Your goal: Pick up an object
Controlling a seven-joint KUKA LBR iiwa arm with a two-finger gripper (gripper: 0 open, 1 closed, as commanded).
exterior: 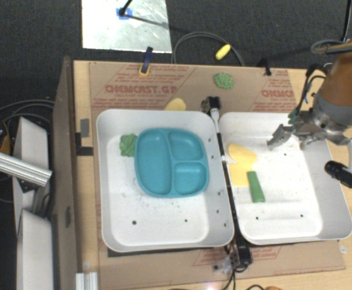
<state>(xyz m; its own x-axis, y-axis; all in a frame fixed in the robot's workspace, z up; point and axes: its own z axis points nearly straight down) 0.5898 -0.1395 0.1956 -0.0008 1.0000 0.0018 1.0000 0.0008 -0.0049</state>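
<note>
In the right bin (321, 222) a yellow rounded piece (241, 156) lies near the left wall, and a green stick-shaped block (256, 186) lies just below it. My gripper (294, 139) hangs over the bin's upper right part, well to the right of and above both pieces. Its two fingers are spread open with nothing between them. The grey arm with its orange band (351, 77) comes in from the right.
The left bin (112, 222) holds a teal divided plate (171, 162) and a small green leafy item (127, 144) at the plate's left edge. Behind the bins, on the cardboard, lie a green round item (224, 80) and a yellow piece (176, 104). A black part (344, 174) juts over the right bin's right rim.
</note>
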